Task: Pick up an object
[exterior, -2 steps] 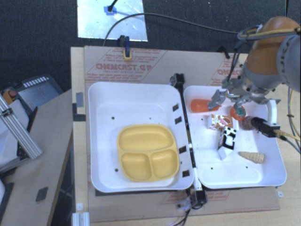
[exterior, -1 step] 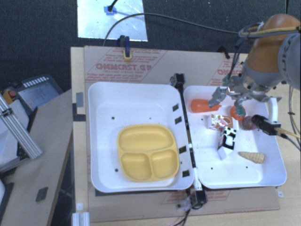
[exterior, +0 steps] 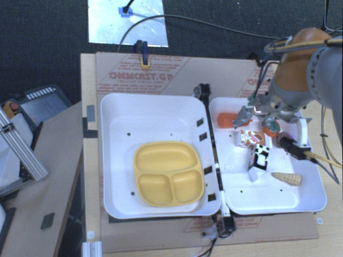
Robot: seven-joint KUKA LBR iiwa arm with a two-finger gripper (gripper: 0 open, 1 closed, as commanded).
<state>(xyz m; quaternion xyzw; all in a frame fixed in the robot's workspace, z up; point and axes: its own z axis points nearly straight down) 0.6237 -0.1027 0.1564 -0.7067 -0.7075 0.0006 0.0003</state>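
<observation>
My gripper [exterior: 257, 122] hangs over the back of the right bin [exterior: 268, 198], open, its two fingers spread apart with nothing between them. An orange object [exterior: 226, 120] lies just left of the left finger. A small red-and-white packet [exterior: 252, 138] sits directly below the fingertips. In front of the packet a black-and-white box [exterior: 260, 157] stands tilted. A tan cone [exterior: 286, 179] lies toward the front right of this bin.
A yellow divided plate [exterior: 169, 173] rests in the left bin [exterior: 115, 143]. A black divider clip strip [exterior: 209, 143] runs between the bins. Cables trail from the arm over the right bin's right rim [exterior: 316, 159].
</observation>
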